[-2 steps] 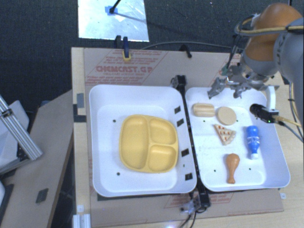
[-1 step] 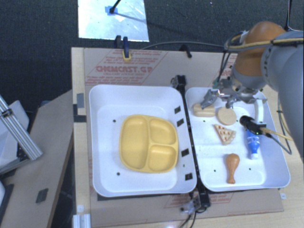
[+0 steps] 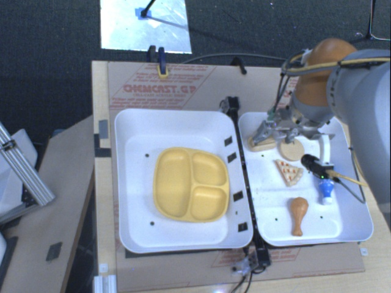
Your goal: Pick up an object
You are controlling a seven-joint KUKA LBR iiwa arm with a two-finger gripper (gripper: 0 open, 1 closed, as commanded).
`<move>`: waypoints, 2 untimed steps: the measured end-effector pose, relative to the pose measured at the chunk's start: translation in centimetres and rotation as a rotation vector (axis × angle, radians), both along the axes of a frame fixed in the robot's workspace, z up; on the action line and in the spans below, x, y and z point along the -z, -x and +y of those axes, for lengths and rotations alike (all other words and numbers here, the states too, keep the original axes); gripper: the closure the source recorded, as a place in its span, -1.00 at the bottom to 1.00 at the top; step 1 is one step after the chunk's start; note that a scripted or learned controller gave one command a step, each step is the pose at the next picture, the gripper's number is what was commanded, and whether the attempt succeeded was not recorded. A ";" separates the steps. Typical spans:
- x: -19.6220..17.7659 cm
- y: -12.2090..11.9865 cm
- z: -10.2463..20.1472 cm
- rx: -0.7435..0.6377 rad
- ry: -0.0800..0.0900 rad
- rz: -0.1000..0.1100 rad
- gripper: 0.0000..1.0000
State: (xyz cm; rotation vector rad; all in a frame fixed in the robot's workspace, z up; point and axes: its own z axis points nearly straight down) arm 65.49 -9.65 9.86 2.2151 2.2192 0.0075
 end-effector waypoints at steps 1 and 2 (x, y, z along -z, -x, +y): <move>-0.8 0.0 0.0 0.000 0.000 0.001 1.00; -5.6 0.6 -0.3 0.002 0.000 0.002 1.00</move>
